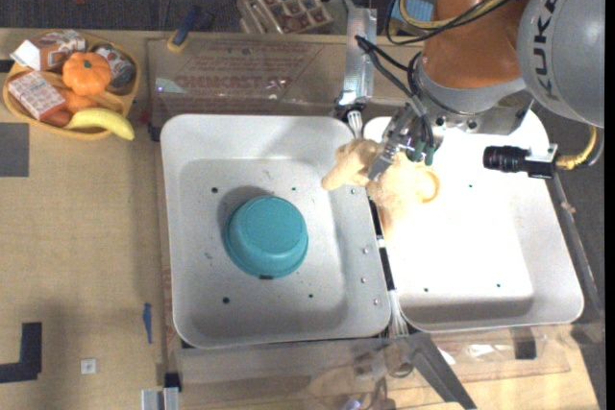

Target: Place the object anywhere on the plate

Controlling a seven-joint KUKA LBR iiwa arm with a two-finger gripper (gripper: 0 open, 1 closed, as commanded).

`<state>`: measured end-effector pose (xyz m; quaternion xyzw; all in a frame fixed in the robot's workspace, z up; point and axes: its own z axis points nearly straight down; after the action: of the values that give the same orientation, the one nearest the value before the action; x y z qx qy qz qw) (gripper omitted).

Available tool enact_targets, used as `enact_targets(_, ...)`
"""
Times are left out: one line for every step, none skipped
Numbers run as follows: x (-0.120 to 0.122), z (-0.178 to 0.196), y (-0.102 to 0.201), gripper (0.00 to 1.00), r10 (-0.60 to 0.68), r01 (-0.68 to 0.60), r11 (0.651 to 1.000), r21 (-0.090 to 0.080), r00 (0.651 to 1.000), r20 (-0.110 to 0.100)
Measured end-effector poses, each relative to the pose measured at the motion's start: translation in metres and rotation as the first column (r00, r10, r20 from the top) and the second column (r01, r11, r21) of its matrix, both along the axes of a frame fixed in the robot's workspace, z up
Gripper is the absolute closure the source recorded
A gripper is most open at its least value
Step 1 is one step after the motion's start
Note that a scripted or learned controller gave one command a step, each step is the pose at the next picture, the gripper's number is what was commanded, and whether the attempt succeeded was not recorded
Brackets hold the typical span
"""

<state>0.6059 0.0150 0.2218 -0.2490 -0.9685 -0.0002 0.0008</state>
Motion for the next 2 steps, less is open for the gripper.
enact_targets(-0.001, 0.011, 0.052, 1.00, 0.388, -0.388, 0.922, -0.001, 0.922, 0.007)
enact_targets(-0.003, 0.007, 0.103, 1.00, 0.483, -0.483, 0.876, -0.001, 0.876, 0.007)
